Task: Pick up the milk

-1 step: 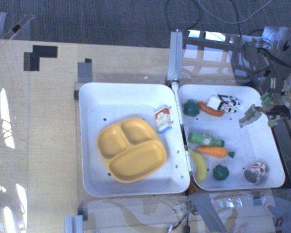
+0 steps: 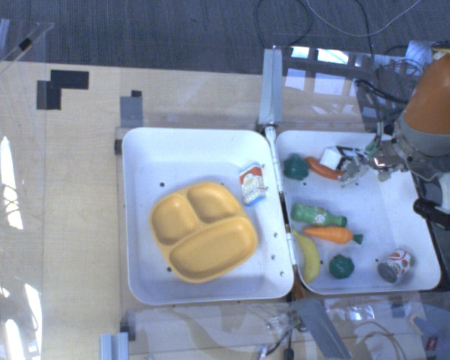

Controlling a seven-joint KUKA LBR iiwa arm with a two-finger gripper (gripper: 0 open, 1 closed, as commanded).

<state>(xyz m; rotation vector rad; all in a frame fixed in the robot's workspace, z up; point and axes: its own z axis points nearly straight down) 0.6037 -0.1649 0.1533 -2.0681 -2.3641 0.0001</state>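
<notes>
Milk carton (image 2: 252, 184), small and white with red and blue print, lies in the left bin (image 2: 139, 223), up against that bin's right wall and just beyond the upper right corner of the yellow divided plate (image 2: 202, 231). Its long axis runs roughly near to far in the view, tilted a little, with the red-printed gabled end pointing toward the far side of the bench and the blue-printed end toward the plate. Taking the carton as the landmark: nearer the camera and to its right, in the right bin (image 2: 420, 276), sit a banana (image 2: 309, 255) against the dividing wall, a round dark green vegetable (image 2: 342, 266) and, farther right, a small tipped can (image 2: 394, 265). Slightly closer to the carton's level lie a carrot (image 2: 338, 235) and, just beyond it, a green bottle (image 2: 317, 216) on its side, both pointing left to right. Farther than the carton and to its right rest a green broccoli-like piece (image 2: 295, 166) and a second orange carrot (image 2: 322, 169) beside a small white object (image 2: 331, 157). The gripper (image 2: 352, 172) hangs over the far part of the right bin, well apart from the carton, its tips close to that far carrot; its fingers look slightly apart with nothing between them. Behind it the grey arm (image 2: 435, 118) with its orange band reaches in from the right.
</notes>
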